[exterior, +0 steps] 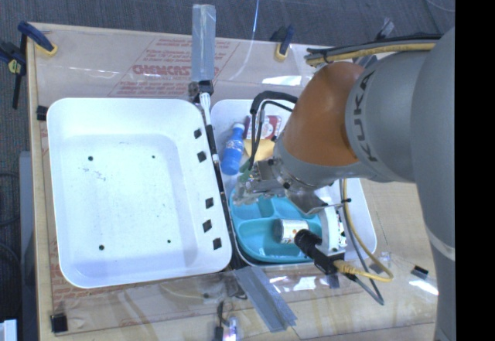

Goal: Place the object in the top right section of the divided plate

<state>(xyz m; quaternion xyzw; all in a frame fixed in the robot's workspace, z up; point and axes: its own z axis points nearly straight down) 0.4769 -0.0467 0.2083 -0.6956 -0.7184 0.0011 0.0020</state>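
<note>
The arm's wrist is blocking the gripper [255,186], so its state can't be made out. It's hanging over the blue divided plate [259,243] in the right bin [363,235]. A small can-like object [288,232] is lying in the plate; a blue bottle [233,152] is sitting behind.

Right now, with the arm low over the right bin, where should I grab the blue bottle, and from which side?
Grip the blue bottle across its body, coming from above on the left-bin side. It seems to lie slanted against the right bin's left wall, its cap pointing up the view. The arm crowds its right side, so the left looks freer. Its lower end is hard to make out.
</note>
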